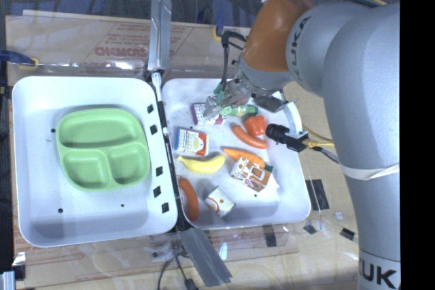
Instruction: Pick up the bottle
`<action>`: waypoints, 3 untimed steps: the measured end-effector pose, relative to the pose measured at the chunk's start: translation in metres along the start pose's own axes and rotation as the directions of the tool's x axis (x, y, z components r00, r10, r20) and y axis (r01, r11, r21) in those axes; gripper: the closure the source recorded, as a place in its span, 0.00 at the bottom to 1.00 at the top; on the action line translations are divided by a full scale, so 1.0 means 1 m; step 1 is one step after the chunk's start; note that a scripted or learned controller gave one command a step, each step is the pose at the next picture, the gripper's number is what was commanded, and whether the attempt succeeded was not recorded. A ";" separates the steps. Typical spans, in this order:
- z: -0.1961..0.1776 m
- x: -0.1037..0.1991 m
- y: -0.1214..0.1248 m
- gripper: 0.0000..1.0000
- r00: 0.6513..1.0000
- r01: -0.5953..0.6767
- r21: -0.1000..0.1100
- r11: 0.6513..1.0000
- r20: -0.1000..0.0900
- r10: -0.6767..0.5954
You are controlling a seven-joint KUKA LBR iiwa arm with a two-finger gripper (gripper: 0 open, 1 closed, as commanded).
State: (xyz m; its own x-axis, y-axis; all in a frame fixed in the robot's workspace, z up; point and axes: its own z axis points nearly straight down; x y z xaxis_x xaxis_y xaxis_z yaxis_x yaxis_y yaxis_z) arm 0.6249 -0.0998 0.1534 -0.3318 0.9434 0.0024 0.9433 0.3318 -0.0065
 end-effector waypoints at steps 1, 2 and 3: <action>-0.043 -0.044 0.015 1.00 0.996 -0.087 -0.002 0.996 0.001 0.087; -0.043 -0.043 0.015 0.00 0.996 -0.087 -0.002 0.996 0.001 0.087; 0.053 -0.090 0.004 0.00 0.986 -0.169 -0.008 0.986 0.002 0.169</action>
State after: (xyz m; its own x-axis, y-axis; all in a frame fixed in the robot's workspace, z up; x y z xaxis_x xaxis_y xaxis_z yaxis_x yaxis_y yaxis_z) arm 0.6585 -0.1836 0.1005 -0.1674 0.9859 -0.0009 0.9859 0.1674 0.0013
